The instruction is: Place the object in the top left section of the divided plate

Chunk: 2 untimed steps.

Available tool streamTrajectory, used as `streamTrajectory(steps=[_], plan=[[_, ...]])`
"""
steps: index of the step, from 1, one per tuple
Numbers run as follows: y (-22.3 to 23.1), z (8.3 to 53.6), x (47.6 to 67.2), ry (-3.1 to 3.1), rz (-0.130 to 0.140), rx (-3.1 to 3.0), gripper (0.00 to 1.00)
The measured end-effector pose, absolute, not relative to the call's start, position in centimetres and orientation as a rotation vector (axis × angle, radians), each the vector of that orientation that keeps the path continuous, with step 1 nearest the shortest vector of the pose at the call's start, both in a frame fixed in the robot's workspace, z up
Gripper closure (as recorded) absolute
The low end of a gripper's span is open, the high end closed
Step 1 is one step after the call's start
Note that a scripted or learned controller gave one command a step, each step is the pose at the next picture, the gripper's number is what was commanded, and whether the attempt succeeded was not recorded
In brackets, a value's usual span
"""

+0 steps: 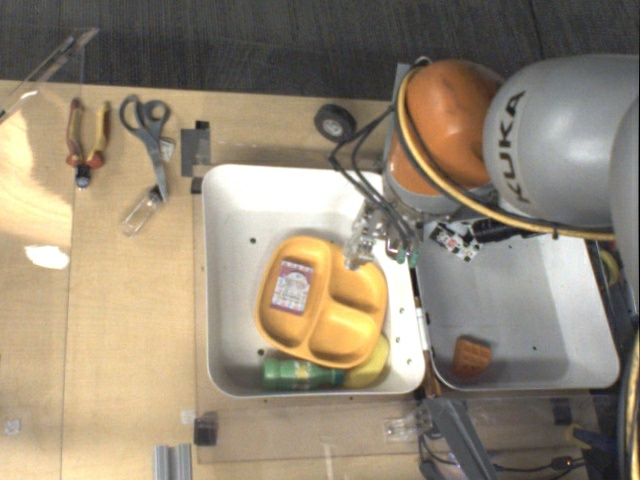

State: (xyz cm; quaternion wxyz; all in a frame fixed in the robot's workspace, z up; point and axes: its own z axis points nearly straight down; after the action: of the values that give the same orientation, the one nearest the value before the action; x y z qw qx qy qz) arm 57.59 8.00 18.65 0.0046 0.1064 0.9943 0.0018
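Gripper [357, 253], grip state can't tell, hangs over plate [325, 303] top-right edge; packet [292, 286] lies to its left, long axis up-down in view.

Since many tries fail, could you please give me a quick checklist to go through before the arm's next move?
1. Divided plate lies in the left bin: ok.
2. Plate sits flat: not ok; it rests partly on a green bottle and a yellow object.
3. A section already holds a small labelled packet: ok.
4. Claw is over the plate's upper right edge: ok.
5. Something is held in the claw: cannot tell.
6. Brown object lies in the right bin, away from the claw: ok.
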Motion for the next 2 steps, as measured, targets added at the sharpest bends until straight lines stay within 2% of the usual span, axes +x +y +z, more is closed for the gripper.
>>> streamTrajectory(steps=[1, 2], plan=[[10.5, 18.7, 58.0, 3.109, 0.007, 0.385, 1.0], [7.5, 18.6, 57.1, 3.079, 0.005, 0.59, 1.0]])
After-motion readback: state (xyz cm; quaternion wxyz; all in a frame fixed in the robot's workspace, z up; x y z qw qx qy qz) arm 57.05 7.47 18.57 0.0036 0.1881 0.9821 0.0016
